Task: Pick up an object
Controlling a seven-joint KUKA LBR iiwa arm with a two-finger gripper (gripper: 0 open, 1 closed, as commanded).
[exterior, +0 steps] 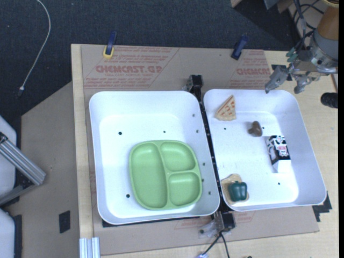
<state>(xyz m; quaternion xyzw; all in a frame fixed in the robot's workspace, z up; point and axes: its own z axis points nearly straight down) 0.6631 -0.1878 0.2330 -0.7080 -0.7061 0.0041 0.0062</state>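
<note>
**Small, light toys in the right bin, nothing gripped**

The end effector (284,79) hangs over the far right corner of the right bin (301,112), its two fingers spread apart with nothing between them.

Any of four pieces could serve as the object. Nearest, a little toward the camera and to the left of the end effector, lies a tan wedge (227,109) like a slice of toy food; it looks stiff and flat, probably best pinched across its narrow edges. Just beyond it from the end effector sits a small brown lump (255,128), rounded and likely to roll or squirt out of a loose pinch. Farther toward the camera is a black-and-white carton (279,153), boxy, light, with parallel sides that offer the surest hold. Farthest off, at the near left corner, a dark green pepper (237,191) rests touching a tan piece; its smooth curves look slippery.

The bin floor is white, smooth and shallow-walled, so pieces may slide. The left bin (107,117) holds a green divided plate (164,173). Both bins sit on a cardboard-covered desk (80,79); around it is dark carpet (134,9)
</note>
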